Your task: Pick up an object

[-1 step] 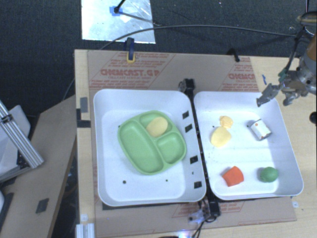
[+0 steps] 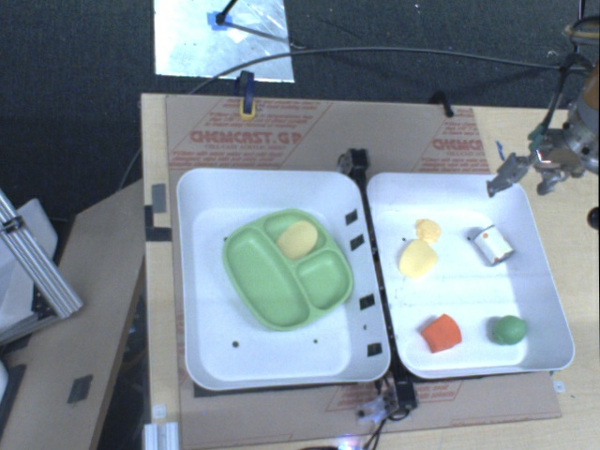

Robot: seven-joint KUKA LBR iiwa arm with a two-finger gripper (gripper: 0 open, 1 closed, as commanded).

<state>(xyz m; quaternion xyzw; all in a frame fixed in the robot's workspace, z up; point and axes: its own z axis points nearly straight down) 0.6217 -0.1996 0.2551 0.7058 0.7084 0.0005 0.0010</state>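
Gripper [image 2: 525, 178] spread, grasping nothing, above right bin [image 2: 553, 279]. Small white block [image 2: 492, 245] nearest: likely light, rigid; pinch across short sides.

Divided plastic plate [image 2: 272, 284]: light green
Oval lump on plate [image 2: 298, 240]: pale yellow
Wedge-shaped block [image 2: 442, 333]: orange
Round ball [image 2: 509, 329]: dark green
Shallow bins [image 2: 211, 345]: white

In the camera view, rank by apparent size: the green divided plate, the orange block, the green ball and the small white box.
1. Green divided plate, by far the largest.
2. Orange block.
3. Green ball and small white box look about alike, too close to rank.
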